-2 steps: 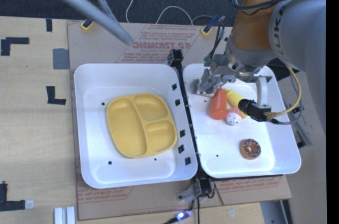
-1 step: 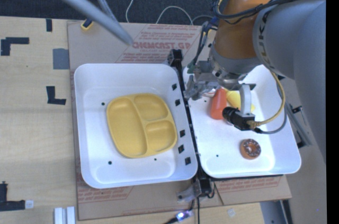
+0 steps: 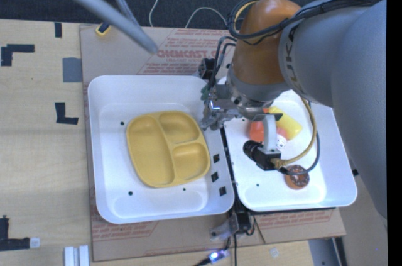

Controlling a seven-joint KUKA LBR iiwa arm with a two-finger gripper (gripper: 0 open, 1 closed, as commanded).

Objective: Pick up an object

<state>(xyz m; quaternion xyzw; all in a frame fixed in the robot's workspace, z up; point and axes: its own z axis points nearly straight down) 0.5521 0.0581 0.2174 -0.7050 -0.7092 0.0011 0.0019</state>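
Arm [image 3: 326,44] leans over right bin [image 3: 333,195]; left bin [image 3: 107,133] holds yellow plate [image 3: 168,148], flat, poor pick. Hand [image 3: 242,109] low by orange object [image 3: 256,131], yellow piece [image 3: 290,126] just beside; open or closed, cannot tell. Centre on orange object, descend straight, keep off bin wall

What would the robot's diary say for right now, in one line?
arm: over right bin's left side | left bin: yellow divided plate | right bin: orange thing, yellow thing, brown disc | grasp: cannot tell
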